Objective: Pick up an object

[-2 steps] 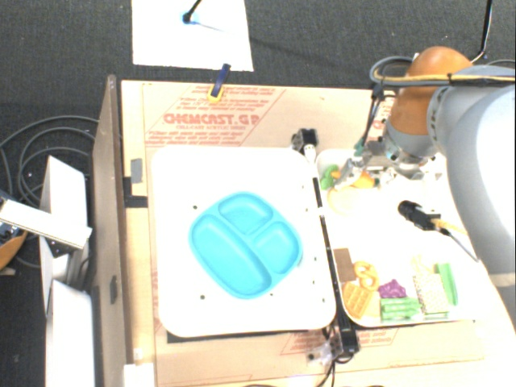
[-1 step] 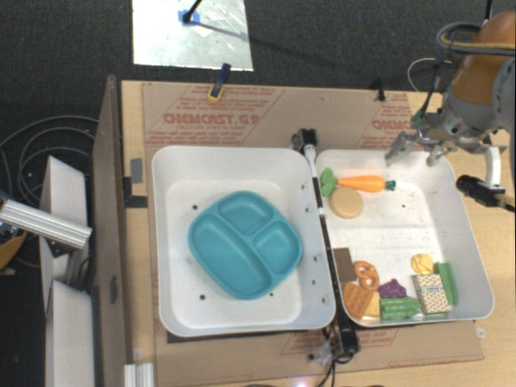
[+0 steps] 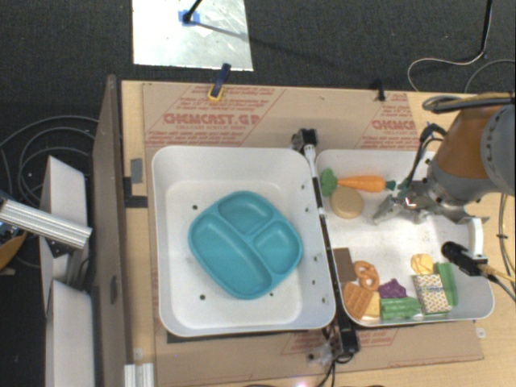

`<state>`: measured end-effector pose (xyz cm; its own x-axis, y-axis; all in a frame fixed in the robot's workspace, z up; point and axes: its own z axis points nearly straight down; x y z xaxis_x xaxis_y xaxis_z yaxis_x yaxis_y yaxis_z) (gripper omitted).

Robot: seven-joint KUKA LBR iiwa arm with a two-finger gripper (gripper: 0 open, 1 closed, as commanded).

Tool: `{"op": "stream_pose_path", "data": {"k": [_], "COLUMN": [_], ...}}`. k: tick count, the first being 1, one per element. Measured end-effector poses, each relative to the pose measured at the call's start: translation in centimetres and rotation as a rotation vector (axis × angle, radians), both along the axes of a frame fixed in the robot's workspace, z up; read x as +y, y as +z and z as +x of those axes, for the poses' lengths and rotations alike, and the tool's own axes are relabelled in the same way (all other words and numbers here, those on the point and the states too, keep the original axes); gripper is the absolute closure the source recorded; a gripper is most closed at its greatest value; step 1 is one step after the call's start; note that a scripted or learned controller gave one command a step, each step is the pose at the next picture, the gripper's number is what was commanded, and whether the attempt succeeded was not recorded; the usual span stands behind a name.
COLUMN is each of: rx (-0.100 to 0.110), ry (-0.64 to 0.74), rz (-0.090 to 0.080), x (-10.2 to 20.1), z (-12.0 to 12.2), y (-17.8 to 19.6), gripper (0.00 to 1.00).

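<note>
Here, gripper [image 3: 393,208]: right-centre of the frame, low over the bare floor of the right bin, its two fingers spread apart with nothing between them.
Arm [image 3: 476,156]: enters from the right edge, orange band above the grey wrist, bent over the right bin's upper right part.
Carrot [image 3: 360,183]: just up and left of the gripper, lying sideways, green top towards the divider; apart from the fingers.
Round tan piece [image 3: 347,203]: just left of the gripper, below the carrot, near the carrot's leafy end.
Right bin [image 3: 403,248]: right half of the frame; bare white floor under the gripper.
Toy food cluster [image 3: 399,290]: along the bin's lower edge, with a pretzel [image 3: 365,274], a purple piece [image 3: 393,288], green pieces and a patterned block [image 3: 431,293], packed close together.
Left bin [image 3: 173,216]: centre-left of the frame, touching the right bin along the divider.
Teal divided plate [image 3: 244,243]: lying flat in the middle of the left bin, turned at a slant.
</note>
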<state>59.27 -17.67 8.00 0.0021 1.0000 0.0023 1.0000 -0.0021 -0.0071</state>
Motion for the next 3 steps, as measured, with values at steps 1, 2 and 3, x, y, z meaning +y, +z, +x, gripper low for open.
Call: {"op": "stream_pose_path", "data": {"k": [1, 2, 3], "rx": [0.0, -0.007, -0.017], "ry": [0.0, 0.002, 0.012], "rz": [0.001, -0.002, -0.004], "x": [1.9, 3.0, 5.3], "z": [-9.5, -10.6, -1.4], "y": [0.4, 0.4, 0.5], "gripper": [0.0, 0.0, 0.0]}}
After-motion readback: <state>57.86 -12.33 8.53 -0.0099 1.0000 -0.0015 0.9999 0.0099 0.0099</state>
